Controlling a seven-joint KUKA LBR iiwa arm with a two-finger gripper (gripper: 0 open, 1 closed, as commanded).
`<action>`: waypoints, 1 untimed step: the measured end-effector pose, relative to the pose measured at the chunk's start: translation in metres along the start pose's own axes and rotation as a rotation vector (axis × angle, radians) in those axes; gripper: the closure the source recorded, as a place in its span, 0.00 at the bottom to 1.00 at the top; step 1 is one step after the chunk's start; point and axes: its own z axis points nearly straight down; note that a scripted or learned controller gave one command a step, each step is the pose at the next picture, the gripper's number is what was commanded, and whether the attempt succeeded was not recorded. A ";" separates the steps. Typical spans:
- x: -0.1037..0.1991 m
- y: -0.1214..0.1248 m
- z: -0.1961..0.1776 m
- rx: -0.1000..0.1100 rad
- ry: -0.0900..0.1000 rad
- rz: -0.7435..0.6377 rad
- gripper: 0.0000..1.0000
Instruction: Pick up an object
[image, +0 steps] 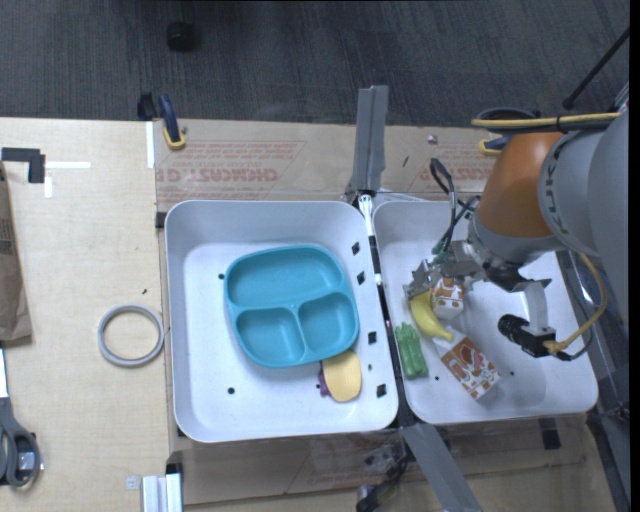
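1. The end effector (432, 272) is low in the right bin (520, 395), near that bin's left wall; whether it is open or closed cannot be told.
2. Just below it lie a banana (428, 318) and a small carton (449, 297), touching each other.
3. A green object (411, 350) lies along the bin's left wall, and a red packet (470, 367) sits toward the front.
4. The left bin (200, 400) carries a blue divided tray (291, 305), with a yellow object (343, 378) at the tray's front right corner.
5. A tape ring (131, 334) lies on the bench (70, 250), left of the bins.
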 end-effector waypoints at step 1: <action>0.022 0.005 -0.098 0.005 -0.001 0.273 0.00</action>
